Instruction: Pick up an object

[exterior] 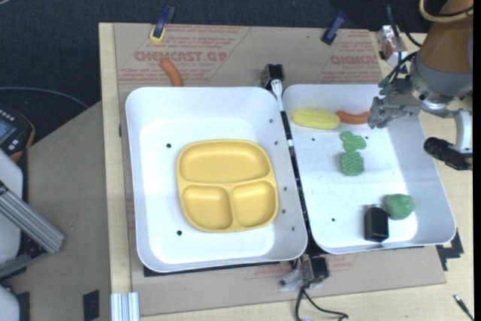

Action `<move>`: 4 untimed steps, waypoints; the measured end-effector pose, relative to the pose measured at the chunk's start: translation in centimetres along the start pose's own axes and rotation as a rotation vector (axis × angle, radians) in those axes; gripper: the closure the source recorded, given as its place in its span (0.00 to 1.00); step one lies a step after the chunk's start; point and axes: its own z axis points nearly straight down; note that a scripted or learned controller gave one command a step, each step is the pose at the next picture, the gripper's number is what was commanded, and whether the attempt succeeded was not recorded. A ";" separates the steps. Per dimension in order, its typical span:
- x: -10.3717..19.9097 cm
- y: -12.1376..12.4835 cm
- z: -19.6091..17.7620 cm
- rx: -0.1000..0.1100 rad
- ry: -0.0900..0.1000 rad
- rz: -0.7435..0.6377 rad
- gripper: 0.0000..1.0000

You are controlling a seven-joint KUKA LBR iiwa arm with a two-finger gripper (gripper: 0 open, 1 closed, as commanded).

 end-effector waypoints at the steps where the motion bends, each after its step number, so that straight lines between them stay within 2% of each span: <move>1: 0.0 0.9 -4.7 0.001 0.001 -0.002 1.00; 2: 0.0 1.1 -6.3 0.002 0.001 -0.003 1.00; 4: 9.1 -0.5 -6.1 0.011 0.007 -0.006 1.00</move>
